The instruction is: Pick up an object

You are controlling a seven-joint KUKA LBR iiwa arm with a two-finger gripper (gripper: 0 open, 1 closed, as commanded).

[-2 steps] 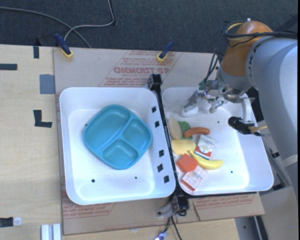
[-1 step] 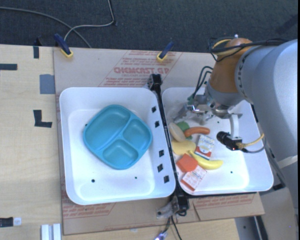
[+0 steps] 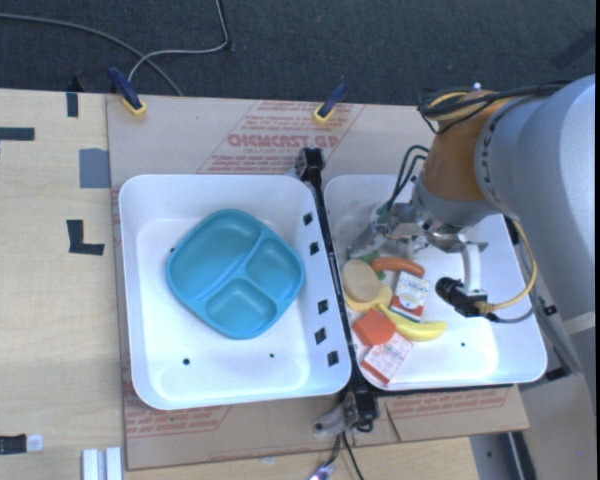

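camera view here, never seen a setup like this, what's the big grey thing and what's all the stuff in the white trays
The grey thing with the orange band is a robot arm, seen from one camera above the bench, reaching in from the right. Its gripper sits low over the right bin, above a pile of toy food: a round bun, a carrot, a banana, an orange block and small packets. The left bin holds a blue divided plate. Whether it grips anything is unclear.
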